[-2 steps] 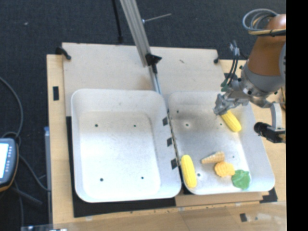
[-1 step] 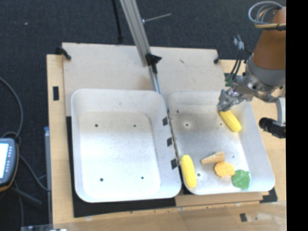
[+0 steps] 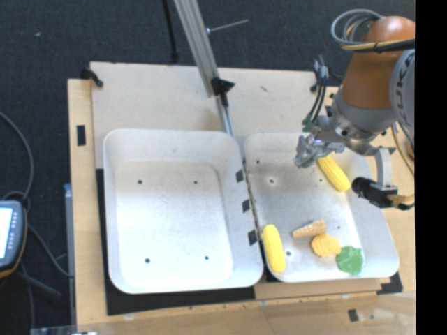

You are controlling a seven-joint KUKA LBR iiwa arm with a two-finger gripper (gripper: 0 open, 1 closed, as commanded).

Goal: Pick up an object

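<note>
Hand (image 3: 308, 152) sits over the upper part of the right bin (image 3: 276, 180), hanging from the grey arm with its orange band (image 3: 374, 68). Whether the hand is spread or pressed together: cannot tell.

Upper corn cob (image 3: 334, 172) lies just beside the hand, at its lower right. Long axis runs diagonally, from upper left near the hand down toward the right bin's right wall. Touching the hand or only close to it: cannot tell.

Right bin holds 4 more items, all along its front edge:
- lower corn cob (image 3: 273, 248) at the front left corner, long axis nearly upright in the view, against the wall shared with the left bin (image 3: 174, 208).
- small tan cone-shaped piece (image 3: 309, 229), pointing left.
- orange-yellow lump (image 3: 325, 245) just right of and below the cone.
- green piece (image 3: 350, 259) at the front right corner, touching the lump.

Both bins rest side by side on the bench (image 3: 154, 96).
</note>
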